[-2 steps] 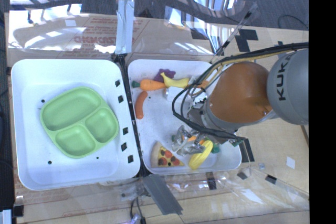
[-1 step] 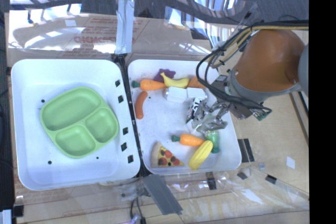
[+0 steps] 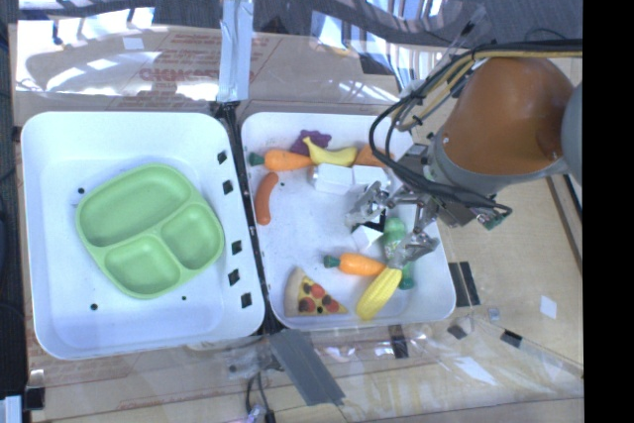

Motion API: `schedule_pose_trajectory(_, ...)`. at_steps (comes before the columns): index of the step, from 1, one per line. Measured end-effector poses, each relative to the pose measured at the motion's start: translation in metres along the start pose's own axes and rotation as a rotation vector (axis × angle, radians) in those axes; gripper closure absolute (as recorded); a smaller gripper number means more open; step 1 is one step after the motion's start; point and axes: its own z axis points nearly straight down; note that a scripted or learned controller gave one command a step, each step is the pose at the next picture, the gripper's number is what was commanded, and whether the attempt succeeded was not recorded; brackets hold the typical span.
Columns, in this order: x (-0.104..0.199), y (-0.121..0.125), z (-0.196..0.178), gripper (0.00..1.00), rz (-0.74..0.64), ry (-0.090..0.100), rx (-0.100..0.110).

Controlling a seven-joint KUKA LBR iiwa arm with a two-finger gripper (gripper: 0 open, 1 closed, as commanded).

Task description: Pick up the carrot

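While the hand hangs over the right bin near the worktop's front edge, seemingly open and holding nothing, it should drop straight onto the carrot just below it.

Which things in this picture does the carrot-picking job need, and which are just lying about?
Needed for the job:
carrot near the gripper
carrot at the bin's top
gripper

Just lying about:
banana
corn cob
pizza slice
green divided plate
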Motion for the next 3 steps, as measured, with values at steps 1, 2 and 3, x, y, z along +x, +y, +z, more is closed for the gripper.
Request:
schedule_pose_trajectory(1,0.019,0.03,0.088,0.0,0.035,0.005,-0.009)
schedule_pose_trajectory(2,0.012,0.017,0.109,0.0,0.032,0.001,-0.004)
schedule_pose_trajectory(3,0.009,0.018,0.099,1.0,0.025,-0.002,-0.003)
